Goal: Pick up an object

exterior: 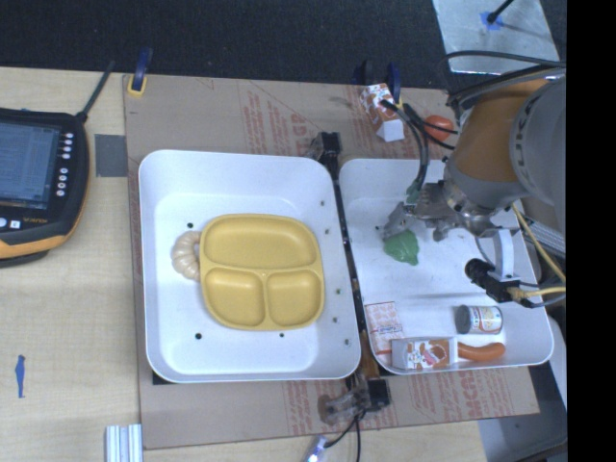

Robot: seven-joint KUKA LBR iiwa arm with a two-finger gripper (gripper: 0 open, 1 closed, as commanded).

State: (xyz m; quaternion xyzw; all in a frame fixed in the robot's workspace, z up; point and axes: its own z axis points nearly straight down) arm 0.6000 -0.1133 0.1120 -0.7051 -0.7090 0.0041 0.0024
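Grey arm with orange band point(496, 152) reaches into right white bin point(435, 345); gripper point(409, 221) low, just above a small green lump point(402, 248). Left white bin point(173, 345): yellow three-compartment plastic tray point(260, 269), beige ridged object point(185, 253) touching its left edge.

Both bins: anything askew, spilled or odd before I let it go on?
Nothing spilled or broken. Two oddities: in the left bin, a beige lump sits wedged partly under the yellow divided tray. In the right bin, a small can lies on its side near the flat packet.
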